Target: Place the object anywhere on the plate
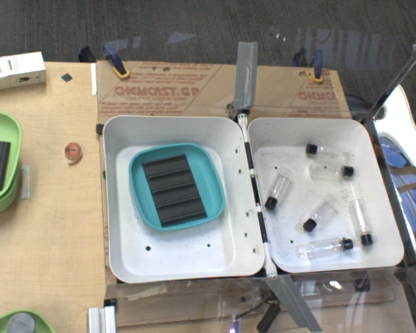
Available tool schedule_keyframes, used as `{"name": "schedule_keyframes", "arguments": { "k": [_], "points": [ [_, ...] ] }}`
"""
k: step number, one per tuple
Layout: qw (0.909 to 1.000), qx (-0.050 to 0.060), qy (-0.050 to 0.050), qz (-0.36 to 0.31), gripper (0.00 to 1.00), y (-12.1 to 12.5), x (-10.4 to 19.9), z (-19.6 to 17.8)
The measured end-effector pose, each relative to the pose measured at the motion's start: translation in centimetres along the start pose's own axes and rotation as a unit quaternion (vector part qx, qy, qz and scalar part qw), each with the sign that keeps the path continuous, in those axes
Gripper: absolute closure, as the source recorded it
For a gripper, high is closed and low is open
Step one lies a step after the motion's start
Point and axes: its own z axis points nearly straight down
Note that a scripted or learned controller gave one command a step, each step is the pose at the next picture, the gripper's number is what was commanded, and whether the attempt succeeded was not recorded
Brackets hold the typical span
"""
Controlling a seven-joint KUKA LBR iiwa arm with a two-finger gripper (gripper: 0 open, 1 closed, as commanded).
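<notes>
Can't tell how open the gripper is, or whether it has hold of anything, so there's no placing things relative to it. I'll go by the bins instead.

The right bin (381,186) has six small clear tubes (324,247) with black caps, all lying flat at different angles. One is near the left wall, two are close together up top, one is in the middle, one is along the right side, and one is by the bottom edge. They're see-through, so they nearly vanish against the white floor and the caps are what you spot. Most lie apart from each other with bare floor between them.

The left bin (118,241) holds a teal plate (142,165) with rounded corners, sitting a bit tilted. A black ribbed block (175,189) covers most of its middle, leaving a teal strip all round. There's open white floor below and right of the plate.

A thin divider (253,186) runs where the two bins meet. Cardboard (166,85) sits behind them, with a wooden table (48,255) off to the left.
</notes>
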Motion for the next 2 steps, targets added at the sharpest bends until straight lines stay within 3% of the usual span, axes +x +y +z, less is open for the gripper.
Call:
{"name": "schedule_keyframes", "arguments": {
  "k": [2],
  "points": [
    [0.9931, 0.000, 0.001, 0.117, 0.00, -0.05, -0.11, -0.11]
  ]
}}
